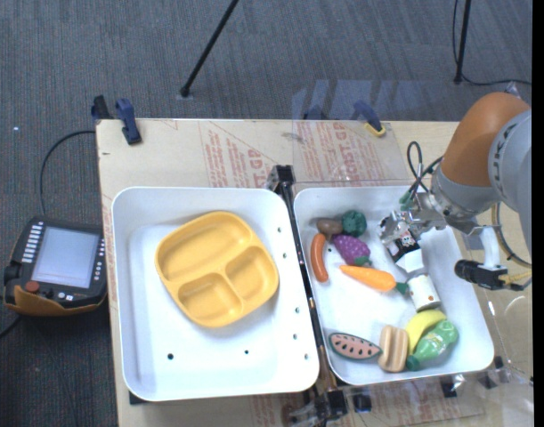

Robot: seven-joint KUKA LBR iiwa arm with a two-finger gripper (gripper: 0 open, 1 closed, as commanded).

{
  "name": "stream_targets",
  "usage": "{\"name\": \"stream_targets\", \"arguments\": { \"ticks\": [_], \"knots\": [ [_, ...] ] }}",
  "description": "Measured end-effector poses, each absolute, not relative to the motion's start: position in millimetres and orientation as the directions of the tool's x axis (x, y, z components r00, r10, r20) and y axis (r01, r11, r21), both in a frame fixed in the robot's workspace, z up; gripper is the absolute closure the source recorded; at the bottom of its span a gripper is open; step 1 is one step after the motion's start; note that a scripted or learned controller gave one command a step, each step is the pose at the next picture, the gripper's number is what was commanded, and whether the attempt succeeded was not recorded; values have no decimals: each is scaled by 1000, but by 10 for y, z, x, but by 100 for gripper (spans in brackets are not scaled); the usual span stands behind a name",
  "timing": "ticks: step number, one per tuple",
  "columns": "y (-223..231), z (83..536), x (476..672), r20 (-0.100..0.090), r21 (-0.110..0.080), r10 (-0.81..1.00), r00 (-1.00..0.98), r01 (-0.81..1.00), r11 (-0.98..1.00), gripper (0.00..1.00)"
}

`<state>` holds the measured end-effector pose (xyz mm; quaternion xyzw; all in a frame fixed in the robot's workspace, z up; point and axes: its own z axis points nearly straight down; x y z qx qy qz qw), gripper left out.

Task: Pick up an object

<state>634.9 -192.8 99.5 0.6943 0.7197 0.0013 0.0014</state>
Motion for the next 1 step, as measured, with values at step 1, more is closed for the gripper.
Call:
{"name": "stream_targets", "arguments": {
  "ticks": [1],
  "knots": [
    [-1734, 2348, 6222, -3, 12, 1000, -6, 1000, 6, 100]
  ]
}}
